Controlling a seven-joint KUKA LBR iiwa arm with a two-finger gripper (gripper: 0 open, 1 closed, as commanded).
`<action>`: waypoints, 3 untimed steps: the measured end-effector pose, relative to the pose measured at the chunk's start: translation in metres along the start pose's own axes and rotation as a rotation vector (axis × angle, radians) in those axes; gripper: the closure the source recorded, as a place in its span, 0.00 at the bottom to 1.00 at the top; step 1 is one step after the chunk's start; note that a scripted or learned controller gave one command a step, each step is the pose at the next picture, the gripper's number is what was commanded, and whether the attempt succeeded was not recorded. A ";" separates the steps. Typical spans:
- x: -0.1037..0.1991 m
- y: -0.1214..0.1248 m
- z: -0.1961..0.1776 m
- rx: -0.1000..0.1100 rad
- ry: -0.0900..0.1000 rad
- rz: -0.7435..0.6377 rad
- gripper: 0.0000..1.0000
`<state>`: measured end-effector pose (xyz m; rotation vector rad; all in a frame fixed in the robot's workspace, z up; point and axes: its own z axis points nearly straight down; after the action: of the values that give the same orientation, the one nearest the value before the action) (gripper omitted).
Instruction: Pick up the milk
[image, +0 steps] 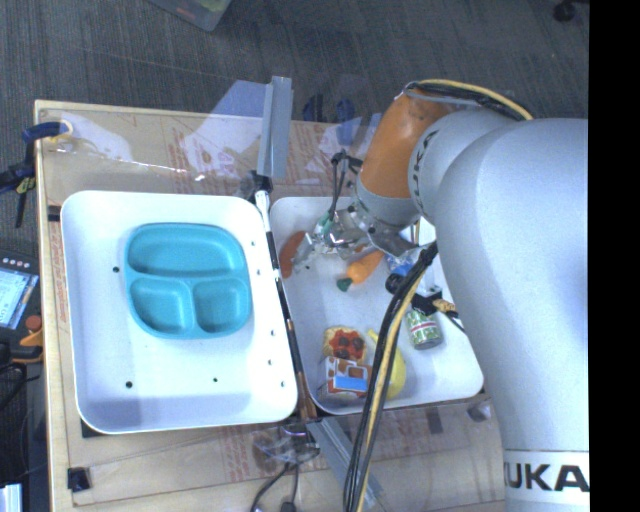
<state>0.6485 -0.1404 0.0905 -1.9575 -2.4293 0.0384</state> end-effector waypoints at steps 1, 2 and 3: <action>0.000 0.000 0.000 0.000 0.000 0.000 0.00; 0.000 0.000 0.000 0.000 0.000 0.000 0.00; 0.000 0.000 0.000 -0.001 0.000 -0.001 0.00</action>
<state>0.6487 -0.1403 0.0904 -1.9571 -2.4302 0.0379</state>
